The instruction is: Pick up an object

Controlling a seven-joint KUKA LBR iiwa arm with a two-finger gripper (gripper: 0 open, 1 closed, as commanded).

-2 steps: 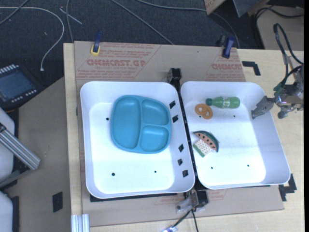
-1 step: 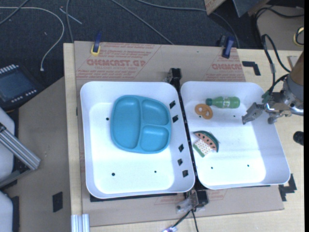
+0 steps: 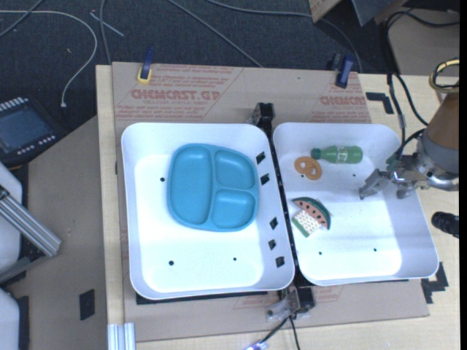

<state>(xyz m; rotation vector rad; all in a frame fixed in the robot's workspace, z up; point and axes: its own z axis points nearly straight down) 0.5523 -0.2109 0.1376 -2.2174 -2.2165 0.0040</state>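
Nothing has been picked up yet, as far as the view shows. The end effector (image 3: 378,182) hangs over the right bin (image 3: 408,232) toward its 3 o'clock side, its two fingers spread apart with bare white floor between them and nothing gripped. The candidates all lie on that bin's floor: a green bottle (image 3: 338,154) on its side at about 12 o'clock, a small brown pretzel (image 3: 308,168) just beside it at about 10 o'clock, and a watermelon-slice toy (image 3: 311,216) at about 9 o'clock, near the divide between the bins. All three sit apart from the fingers; the bottle is the nearest. The left bin (image 3: 146,246) holds a blue divided plate (image 3: 212,187), untouched. What is left is the whole grasp: move over one item, lower, close the fingers on it and lift.
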